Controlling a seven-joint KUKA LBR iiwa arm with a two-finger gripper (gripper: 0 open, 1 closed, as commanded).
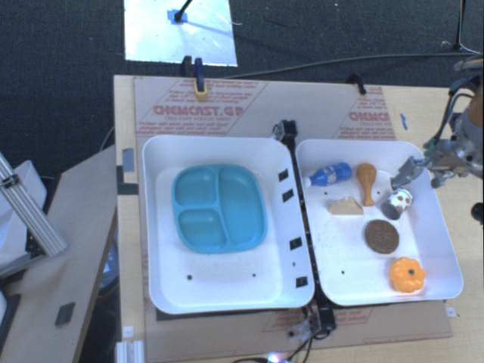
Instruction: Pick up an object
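Observation:
The right bin (446, 240) holds a blue bottle (330, 175) lying on its side, a tan wooden drumstick shape (367, 181), a pale wedge (345, 206), a brown disc (382, 236) and an orange pumpkin (407, 274). A small grey and white object with orange spots (398, 202) lies near the bin's right wall. My gripper (403, 178) reaches in from the right edge and hangs just above that small object, right of the drumstick shape. How far it stands above the object I cannot judge.
The left bin (162, 278) carries a blue divided plate (219, 207). A black hinge strip (299, 225) runs between the bins. A printed cardboard sheet (227, 108) lies under both, with a blue clamp (199, 74) at its far edge.

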